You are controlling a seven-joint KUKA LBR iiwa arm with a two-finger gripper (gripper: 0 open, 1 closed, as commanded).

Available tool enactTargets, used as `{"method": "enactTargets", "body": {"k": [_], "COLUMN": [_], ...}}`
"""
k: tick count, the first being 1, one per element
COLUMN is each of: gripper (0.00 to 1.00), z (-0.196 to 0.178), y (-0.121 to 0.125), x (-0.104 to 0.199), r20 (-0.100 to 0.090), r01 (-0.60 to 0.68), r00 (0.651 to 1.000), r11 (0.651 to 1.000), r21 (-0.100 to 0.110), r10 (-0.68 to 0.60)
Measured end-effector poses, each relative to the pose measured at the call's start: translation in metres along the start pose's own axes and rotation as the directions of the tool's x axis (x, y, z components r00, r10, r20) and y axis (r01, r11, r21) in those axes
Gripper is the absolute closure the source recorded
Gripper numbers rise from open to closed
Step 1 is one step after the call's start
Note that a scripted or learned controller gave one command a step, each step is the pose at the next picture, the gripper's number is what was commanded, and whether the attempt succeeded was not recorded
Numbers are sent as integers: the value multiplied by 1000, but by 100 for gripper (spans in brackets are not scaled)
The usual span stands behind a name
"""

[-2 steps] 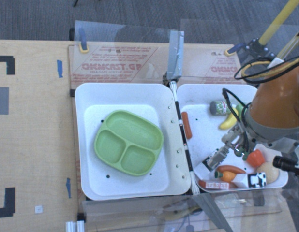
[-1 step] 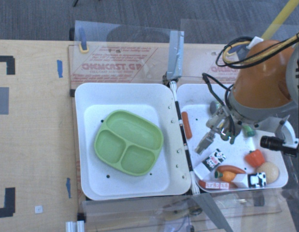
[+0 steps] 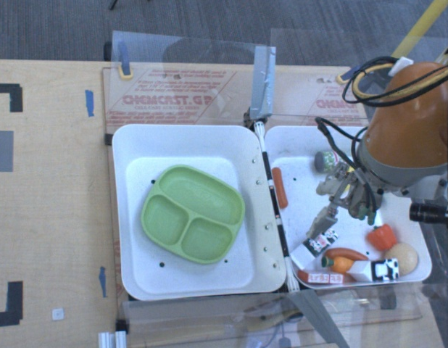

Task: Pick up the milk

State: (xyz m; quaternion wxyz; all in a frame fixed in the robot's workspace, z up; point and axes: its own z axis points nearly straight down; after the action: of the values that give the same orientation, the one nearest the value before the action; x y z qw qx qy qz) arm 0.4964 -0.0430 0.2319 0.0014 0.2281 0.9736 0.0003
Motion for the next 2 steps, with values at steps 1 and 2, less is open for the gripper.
{"method": "enactTargets", "body": {"k": [1, 2], "gripper": [0, 0], "z": [49, 49], "y": [6, 6], "x": [19, 19], "r20": [-4, -4], "r01": [26, 25], "r00": [1000, 1000], "r11": [1000, 1000], "r21": [1, 1], "r10": [-26, -25]}}
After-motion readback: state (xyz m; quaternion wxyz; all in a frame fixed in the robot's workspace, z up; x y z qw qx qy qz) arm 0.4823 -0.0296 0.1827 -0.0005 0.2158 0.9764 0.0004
